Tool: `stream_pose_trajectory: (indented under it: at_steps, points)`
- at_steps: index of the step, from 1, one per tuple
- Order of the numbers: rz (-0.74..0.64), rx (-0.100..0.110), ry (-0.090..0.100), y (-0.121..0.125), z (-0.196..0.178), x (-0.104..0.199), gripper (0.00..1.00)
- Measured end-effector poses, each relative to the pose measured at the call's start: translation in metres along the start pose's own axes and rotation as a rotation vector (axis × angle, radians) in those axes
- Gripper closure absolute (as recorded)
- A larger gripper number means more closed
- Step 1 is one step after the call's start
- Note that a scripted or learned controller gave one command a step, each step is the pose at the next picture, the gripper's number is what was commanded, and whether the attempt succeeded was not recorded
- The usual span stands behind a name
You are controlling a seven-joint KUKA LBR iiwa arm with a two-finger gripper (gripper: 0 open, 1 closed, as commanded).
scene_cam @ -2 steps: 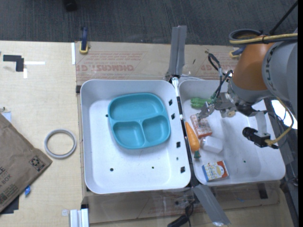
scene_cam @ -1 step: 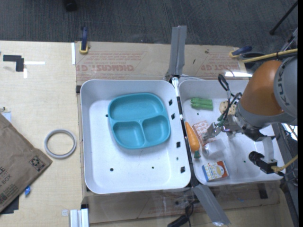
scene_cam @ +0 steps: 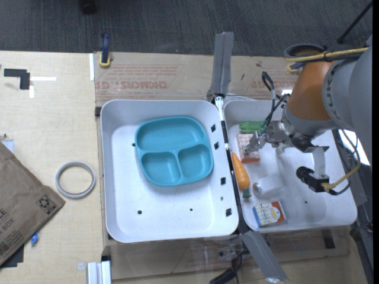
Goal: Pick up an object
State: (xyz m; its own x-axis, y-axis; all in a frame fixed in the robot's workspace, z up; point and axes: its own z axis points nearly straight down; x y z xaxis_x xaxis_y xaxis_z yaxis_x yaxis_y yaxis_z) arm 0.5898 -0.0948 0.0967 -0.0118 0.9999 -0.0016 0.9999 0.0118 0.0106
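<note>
In the right bin [scene_cam: 337,215], the carrot [scene_cam: 240,169] lies along the left wall, long axis near-to-far; the gripper [scene_cam: 259,142] hovers beside a small box [scene_cam: 247,145], finger state indiscernible. The left bin [scene_cam: 118,218] holds a blue divided plate [scene_cam: 174,150].

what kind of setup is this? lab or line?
Looks like a robot lab bench, not a line: two white bins on taped-down cardboard, a blue divided plate, toy food like a carrot, and a tape roll lying loose.
</note>
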Motion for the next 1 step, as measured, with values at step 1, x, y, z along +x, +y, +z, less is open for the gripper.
stream_pose_trajectory:
  at_steps: [1]
  points:
    - [0.003, 0.002, 0.001, -0.0340, 0.0000, -0.0061, 0.00]
